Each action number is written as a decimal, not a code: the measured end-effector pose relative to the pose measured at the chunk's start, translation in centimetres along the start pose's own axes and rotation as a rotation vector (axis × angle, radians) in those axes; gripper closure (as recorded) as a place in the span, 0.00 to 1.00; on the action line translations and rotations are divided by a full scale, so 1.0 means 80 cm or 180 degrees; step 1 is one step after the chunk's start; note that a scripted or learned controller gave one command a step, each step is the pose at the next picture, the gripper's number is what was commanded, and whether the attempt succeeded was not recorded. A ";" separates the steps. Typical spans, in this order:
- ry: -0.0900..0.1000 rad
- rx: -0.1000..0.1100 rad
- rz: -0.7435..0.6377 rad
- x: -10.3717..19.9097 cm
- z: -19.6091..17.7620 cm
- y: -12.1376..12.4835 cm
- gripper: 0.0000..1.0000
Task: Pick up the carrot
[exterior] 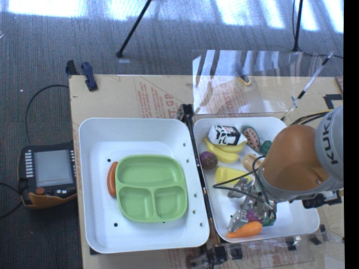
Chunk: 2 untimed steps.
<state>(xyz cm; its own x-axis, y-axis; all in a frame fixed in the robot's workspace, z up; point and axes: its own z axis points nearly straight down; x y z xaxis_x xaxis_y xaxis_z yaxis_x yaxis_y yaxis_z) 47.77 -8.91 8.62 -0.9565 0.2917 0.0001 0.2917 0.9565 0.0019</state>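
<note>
jaws (248, 213) low in right bin (303, 220) | carrot (245, 230) just below, touching unclear

Orange carrot (245, 230); green divided plate (151, 187); yellow banana (223, 151); black-and-white patterned carton (224, 134); white bins (90, 150).

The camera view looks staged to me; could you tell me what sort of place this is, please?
Probably a robotics lab, set up for pick-and-place trials. A teach pendant lies on the carpet beside the bench, tripod legs stand behind it, and the right bin holds toy food such as a carrot.
</note>
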 end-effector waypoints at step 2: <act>0.0016 0.0000 -0.0442 0.001 0.002 0.011 0.00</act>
<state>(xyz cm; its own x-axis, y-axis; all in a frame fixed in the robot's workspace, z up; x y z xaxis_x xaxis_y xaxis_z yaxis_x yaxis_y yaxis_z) 47.92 -8.06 8.45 -0.9877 0.1565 0.0049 0.1565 0.9877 0.0023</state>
